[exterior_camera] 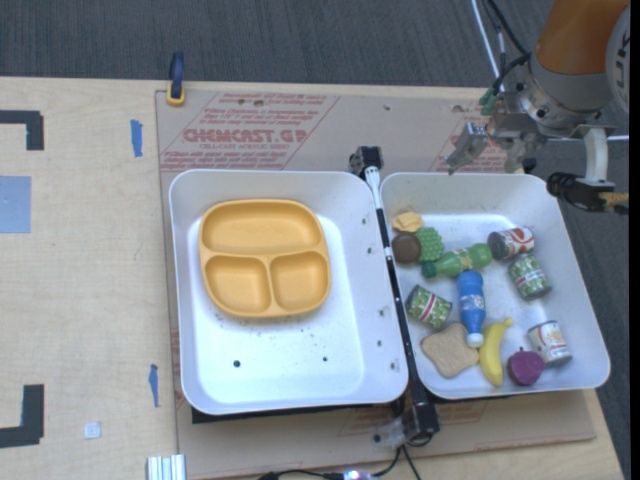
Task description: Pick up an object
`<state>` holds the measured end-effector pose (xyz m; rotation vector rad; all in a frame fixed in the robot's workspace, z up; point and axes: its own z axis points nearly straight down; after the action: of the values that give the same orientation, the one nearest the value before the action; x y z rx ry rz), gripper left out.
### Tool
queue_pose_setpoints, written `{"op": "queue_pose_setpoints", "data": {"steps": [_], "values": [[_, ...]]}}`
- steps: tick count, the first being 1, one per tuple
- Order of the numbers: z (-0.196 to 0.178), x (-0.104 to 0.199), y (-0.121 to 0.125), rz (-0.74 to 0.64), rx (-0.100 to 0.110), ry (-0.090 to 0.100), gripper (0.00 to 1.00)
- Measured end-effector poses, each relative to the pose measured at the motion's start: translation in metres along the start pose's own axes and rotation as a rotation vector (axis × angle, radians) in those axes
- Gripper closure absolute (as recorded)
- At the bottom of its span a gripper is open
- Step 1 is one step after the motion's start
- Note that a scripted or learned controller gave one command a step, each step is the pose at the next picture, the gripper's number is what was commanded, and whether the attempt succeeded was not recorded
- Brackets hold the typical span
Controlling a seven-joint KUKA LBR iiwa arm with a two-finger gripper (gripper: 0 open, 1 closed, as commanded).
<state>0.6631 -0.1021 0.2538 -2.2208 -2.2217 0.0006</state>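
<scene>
My gripper (492, 153) hangs above the far rim of the right bin (572, 258), over the brown board behind it. Its fingers stand open with nothing between them. Below it the right bin holds several small items. Among them are a blue bottle (470, 305), a banana (493, 351), a bread slice (449, 351) and a green bottle (460, 261). A red-and-white can (512, 241), two green-labelled cans (530, 277) (430, 306), a brown ball (406, 249) and a purple piece (526, 367) lie there too. All rest apart from the gripper.
The left bin (190, 298) holds a yellow divided plate (265, 257) in its far half. A black clamp (367, 158) and a rail run between the two bins. A pale can (548, 340) lies near the right bin's front right corner.
</scene>
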Motion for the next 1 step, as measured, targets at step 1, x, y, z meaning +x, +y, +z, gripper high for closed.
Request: {"op": "queue_pose_setpoints", "data": {"steps": [1], "values": [[0.1123, -0.0812, -0.0361, 0.002, 0.003, -0.001, 0.0]]}}
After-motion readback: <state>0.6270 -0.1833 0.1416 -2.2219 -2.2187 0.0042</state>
